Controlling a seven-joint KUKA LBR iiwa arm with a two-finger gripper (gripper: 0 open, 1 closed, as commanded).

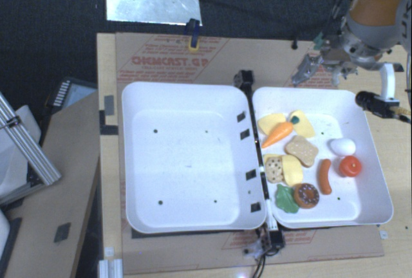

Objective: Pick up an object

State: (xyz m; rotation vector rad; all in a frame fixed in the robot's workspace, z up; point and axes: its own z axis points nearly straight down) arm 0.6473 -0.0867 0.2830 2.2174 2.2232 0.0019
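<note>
The tool (313, 68) hovers beyond the right white plastic bin (370, 141), holding nothing. The orange plastic carrot (277, 134) lies inside, likely light, stiff, slippery; grip across its thick middle.

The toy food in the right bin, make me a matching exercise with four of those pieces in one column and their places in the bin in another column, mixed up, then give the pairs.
Things:
1. carrot
2. tomato
3. doughnut
4. egg

Places:
A. lowest in the view, beside the green leaf
B. just above the tomato
C. near the divider between the bins, lying across the yellow pieces
D. farthest right, next to the sausage

Pairs: 1-C, 2-D, 3-A, 4-B
</note>
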